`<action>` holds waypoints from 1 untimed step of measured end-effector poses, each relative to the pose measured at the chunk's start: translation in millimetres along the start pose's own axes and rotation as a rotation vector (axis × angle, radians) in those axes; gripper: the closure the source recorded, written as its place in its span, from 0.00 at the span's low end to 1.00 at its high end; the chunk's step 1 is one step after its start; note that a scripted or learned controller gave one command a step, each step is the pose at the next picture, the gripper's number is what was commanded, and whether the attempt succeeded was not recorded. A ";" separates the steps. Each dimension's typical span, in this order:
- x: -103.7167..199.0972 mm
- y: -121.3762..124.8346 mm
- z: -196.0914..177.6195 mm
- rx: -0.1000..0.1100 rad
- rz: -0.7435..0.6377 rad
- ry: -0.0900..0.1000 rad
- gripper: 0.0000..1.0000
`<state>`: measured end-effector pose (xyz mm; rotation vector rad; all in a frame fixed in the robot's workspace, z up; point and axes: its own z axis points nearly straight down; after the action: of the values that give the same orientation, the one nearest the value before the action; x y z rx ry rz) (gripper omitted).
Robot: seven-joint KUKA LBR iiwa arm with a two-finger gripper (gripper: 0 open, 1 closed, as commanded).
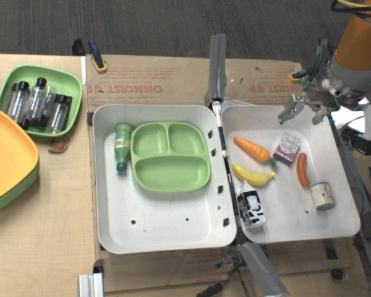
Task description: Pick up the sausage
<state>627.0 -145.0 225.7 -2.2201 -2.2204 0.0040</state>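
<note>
Brown cardboard covers the bench [173, 82] beneath two shallow white bins set side by side, with grey flooring beyond its far edge. One left bin [167, 228] holds two things: one green divided plate [170, 156] with three compartments, and one green bottle [122, 146] lying just beside the plate's left rim, its long axis running near to far. One right bin [297, 218] holds six things: one carrot [251, 149], one banana [253, 174], one purple packet [287, 148], one sausage [303, 169], one small can [322, 196] lying on its side, and one black-and-white box [252, 208] at the bin's near left corner. The sausage is red-orange and lies flat on the bin floor toward the right side, just right of the purple packet and just beyond the can, apart from both; its long axis runs nearly near to far, with the far end leaning slightly left. Off to the left of the bins, one green tray [40, 101] carries four small dark-capped bottles [38, 105], and a stack of yellow plates [9, 166] sits at the frame's left edge, its count unclear. The gripper [308, 106] hangs over the far rim of the right bin, well apart from the sausage, its two fingers spread and grasping nothing.
</note>
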 end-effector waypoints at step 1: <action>18.2 -90.9 111.1 0.000 -0.130 0.001 0.00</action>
<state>535.7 -126.9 114.9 -2.0703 -2.3594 0.0028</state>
